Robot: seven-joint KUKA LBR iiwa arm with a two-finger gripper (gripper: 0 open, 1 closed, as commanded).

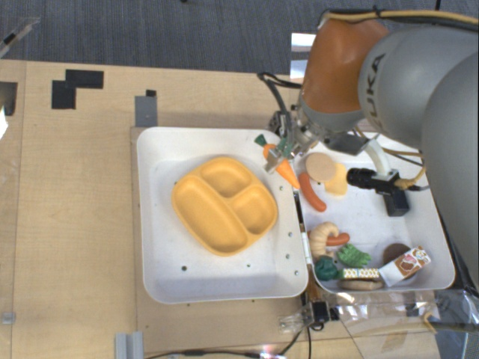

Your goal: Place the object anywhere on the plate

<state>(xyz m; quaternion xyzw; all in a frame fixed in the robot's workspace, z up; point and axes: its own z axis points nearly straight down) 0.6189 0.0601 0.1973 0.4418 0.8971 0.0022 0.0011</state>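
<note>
carrot [285,172], one, held in the closed tool [282,152] above the rim between two bins; one yellow plate [223,203] left, toy foods right.

The arm [419,66] carries dark letters reading "UKA" on its grey casing just beside the orange band [340,62]; the rest of the word is cut off. No other writing is legible.

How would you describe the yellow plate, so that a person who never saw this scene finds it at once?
Look at the left white bin of the two on the wooden bench. The yellow plate lies alone near its middle. It is rounded and split into three compartments, while the small toy foods are heaped in the right bin.
</note>
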